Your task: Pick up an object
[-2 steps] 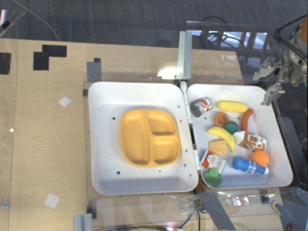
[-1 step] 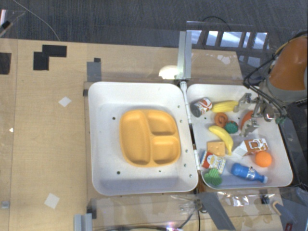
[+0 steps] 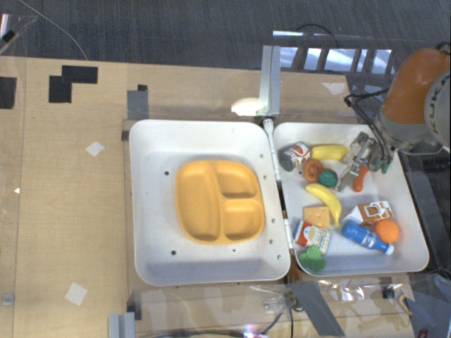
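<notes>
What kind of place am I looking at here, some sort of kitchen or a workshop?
Most likely a robotics test bench, not a kitchen: a robot arm reaches over two white bins, the food looks like toy pieces, and a yellow divided tray sits alone in one bin.

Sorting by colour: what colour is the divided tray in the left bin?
Yellow-orange divided plastic tray, camera view.

Two white bins (image 3: 148, 189). One yellow divided tray (image 3: 218, 201). Two bananas (image 3: 325, 201). One can (image 3: 294, 155). One blue bottle (image 3: 365, 236). One orange (image 3: 387, 231). One carrot (image 3: 359, 178).
</notes>
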Tool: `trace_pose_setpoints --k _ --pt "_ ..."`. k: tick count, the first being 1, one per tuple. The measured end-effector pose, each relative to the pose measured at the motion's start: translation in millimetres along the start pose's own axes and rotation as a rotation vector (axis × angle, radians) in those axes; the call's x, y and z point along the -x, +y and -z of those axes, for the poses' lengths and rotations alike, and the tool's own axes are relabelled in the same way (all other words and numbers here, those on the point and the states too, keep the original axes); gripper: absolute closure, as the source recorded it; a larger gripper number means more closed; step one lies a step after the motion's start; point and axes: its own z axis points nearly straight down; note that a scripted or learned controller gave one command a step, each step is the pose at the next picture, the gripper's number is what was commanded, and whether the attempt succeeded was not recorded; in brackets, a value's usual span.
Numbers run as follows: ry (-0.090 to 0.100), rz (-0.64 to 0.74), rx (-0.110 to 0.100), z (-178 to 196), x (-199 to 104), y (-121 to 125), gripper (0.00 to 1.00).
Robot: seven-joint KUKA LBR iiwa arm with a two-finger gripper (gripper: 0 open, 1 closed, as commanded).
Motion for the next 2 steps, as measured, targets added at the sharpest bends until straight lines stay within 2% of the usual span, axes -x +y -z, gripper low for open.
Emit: trace_pose_setpoints --k 1,2 --pt "-0.011 -0.383 0.013 -1 -7 9 0.00" --pt "-0.015 -0.608 -0.003 -1 -6 37 0.00"
